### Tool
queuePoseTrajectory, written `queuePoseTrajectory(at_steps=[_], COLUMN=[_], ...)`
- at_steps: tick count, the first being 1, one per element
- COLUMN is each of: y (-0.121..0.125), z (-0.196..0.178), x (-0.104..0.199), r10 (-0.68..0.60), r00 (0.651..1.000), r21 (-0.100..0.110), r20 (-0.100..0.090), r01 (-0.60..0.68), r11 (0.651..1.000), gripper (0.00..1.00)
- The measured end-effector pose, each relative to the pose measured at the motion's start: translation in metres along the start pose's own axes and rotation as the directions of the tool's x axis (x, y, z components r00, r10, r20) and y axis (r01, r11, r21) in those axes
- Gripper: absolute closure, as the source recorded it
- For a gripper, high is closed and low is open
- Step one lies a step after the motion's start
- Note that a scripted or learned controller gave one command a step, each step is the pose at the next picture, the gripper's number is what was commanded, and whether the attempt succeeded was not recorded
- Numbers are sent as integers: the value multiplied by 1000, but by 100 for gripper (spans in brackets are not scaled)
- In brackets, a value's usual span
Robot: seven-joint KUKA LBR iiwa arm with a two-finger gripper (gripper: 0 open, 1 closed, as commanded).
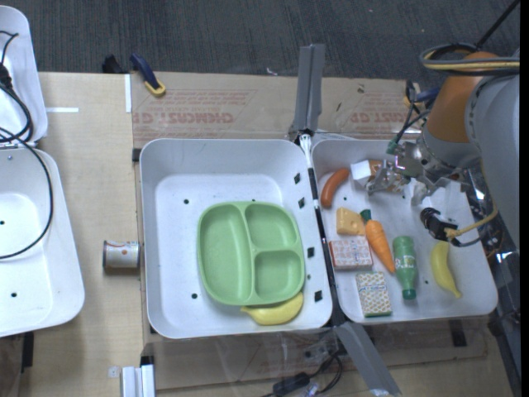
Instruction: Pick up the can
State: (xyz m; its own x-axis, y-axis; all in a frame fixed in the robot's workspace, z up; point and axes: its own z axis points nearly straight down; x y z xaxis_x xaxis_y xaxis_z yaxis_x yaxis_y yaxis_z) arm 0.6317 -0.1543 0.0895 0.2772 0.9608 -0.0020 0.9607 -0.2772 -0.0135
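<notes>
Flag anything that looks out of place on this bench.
The can lies on its side on the bench, outside the left bin, while the gripper is over the right bin. A banana is partly tucked under the green divided plate.

The bench (91, 139) carries 2 white bins (157, 222) and a can (121, 255).

Yellow banana (274, 311) in left bin: mostly hidden beneath the green divided plate (252, 253); lower curve alone visible. Gripper (395, 174) over the right bin (486, 303): finger position not discernible amid wrist hardware. Arm (488, 114) cropped at frame's right edge. Labels on the two small boxes (374, 294) too small to read.
</notes>
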Motion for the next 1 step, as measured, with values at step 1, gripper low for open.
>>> queuePoseTrajectory(at_steps=[1], y=[19], z=[6], x=[-21], r10=[184], r00=[983], r21=[73], r20=[5], r01=[-184], r11=[980], gripper=[0])
